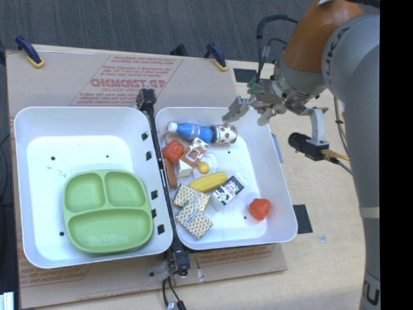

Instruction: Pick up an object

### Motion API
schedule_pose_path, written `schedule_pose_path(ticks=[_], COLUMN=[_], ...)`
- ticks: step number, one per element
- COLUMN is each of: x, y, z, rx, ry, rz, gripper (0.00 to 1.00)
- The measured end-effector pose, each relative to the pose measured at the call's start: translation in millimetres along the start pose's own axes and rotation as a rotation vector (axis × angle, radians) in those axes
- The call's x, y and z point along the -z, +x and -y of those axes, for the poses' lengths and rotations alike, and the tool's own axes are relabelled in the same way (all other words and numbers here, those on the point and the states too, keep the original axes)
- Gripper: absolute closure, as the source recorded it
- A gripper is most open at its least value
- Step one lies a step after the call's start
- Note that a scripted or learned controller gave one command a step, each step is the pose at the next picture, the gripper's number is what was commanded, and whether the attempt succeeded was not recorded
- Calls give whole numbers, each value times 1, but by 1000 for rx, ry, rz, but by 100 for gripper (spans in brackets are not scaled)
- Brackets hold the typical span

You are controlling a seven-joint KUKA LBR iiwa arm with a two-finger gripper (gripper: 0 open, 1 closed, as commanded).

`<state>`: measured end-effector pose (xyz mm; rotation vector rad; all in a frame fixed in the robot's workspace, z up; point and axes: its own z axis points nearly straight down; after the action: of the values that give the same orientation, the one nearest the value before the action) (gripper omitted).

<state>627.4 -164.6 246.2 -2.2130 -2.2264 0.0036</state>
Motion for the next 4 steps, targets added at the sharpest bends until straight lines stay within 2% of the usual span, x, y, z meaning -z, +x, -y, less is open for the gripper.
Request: schedule_pose_path(ticks=[1,2,3,4], x=[-155,-143,-144,-133], y=[3,3,3,4], z=[38,37,37,37], rx=[-1,3,4,6], ry=[1,0,2,3], rz=[-2,-1,0,0], gripper=[0,100,0,100])
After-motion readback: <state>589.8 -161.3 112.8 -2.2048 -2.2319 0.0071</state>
